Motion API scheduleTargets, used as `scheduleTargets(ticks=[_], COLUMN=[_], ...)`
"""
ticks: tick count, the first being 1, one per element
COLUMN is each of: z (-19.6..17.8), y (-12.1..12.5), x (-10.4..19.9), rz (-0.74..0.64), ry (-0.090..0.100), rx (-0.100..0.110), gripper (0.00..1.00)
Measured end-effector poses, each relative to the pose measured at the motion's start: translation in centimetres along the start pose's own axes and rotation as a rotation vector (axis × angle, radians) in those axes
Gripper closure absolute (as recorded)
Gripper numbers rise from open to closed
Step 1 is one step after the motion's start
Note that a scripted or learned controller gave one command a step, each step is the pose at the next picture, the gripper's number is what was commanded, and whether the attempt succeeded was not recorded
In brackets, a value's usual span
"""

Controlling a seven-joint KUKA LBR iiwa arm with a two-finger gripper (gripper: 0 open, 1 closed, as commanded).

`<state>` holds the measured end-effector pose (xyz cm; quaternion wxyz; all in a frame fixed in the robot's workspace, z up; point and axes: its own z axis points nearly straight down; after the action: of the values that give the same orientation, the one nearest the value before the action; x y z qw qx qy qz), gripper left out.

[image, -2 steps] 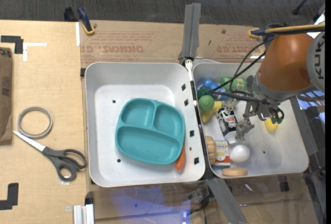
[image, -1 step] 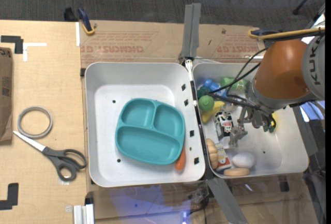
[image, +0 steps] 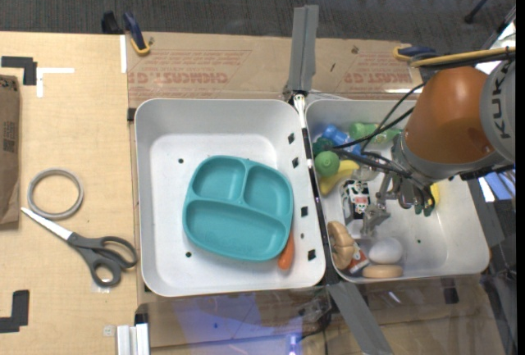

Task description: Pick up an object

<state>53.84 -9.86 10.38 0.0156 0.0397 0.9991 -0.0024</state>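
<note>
Orange band (image: 449,114), "KUKA" on arm (image: 502,107).

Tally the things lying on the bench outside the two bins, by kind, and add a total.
Scissors: 1
Roll of tape: 1
Brown paper bag, cut off at the view's left edge: 1
Total: 3

Arm (grey, orange band) reaching from right, pincer (image: 379,214) lowered.
</note>
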Motion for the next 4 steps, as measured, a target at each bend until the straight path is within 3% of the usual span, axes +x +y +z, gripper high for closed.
scheduleTargets(ticks=[1, 2, 3, 4], z=[0.2, 0.2, 0.0, 0.3], y=[-0.3, 0.4, -0.3, 0.4], x=[-0.6, -3.1, 5.3, -0.5], rz=[0.139, 0.23, 0.497, 0.62], ry=[0.017, 0.018, 0.005, 0.017], rx=[-0.001, 0.0, -0.001, 0.002], gripper=[0.0, 0.0, 0.0, 0.0])
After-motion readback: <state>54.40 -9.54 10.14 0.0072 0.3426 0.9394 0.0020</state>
